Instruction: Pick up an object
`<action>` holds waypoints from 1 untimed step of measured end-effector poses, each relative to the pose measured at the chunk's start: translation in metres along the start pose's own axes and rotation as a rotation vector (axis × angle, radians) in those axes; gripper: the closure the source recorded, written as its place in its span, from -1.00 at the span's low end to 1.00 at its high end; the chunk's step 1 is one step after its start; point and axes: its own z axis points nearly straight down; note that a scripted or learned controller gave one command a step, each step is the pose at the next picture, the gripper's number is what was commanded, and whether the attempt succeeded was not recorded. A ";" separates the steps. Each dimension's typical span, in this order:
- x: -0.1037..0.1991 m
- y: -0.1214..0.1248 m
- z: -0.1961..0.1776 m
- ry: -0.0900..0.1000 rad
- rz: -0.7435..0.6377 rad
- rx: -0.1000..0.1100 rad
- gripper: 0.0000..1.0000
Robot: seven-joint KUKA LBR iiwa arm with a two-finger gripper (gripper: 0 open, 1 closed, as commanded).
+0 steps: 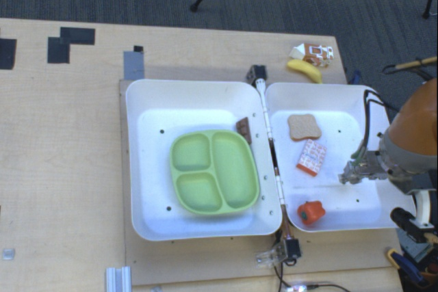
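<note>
So your end effector (350, 173) is sitting over the right bin (369, 215), near its right wall, and honestly I can't tell from this angle how it's set. Nothing looks caught in it.

Three candidates in that bin. The closest is the small red and white box (311, 158), lying flat and a bit tilted just left of the tool. I'd guess it's light cardboard, stiff enough, but thin when it's lying down like that, so you'd want to pinch it across the short sides rather than try to scoop the face. Probably slides around on the smooth plastic.

The toast slice (303, 126) sits further back, just beside the box. Flat too, likely a toy, low profile, hard to get under.

The red vegetable with the green top (311, 212) near the front wall is chunkier, so it's my pick: rounded, more height to close on, grab it across the middle of the body.

The green divided plate (215, 172) in the left bin (150, 147) looks wide and awkward; skip it.
</note>
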 end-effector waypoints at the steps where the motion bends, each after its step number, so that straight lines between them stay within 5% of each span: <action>1: 0.000 0.000 0.000 0.000 0.000 0.000 -1.00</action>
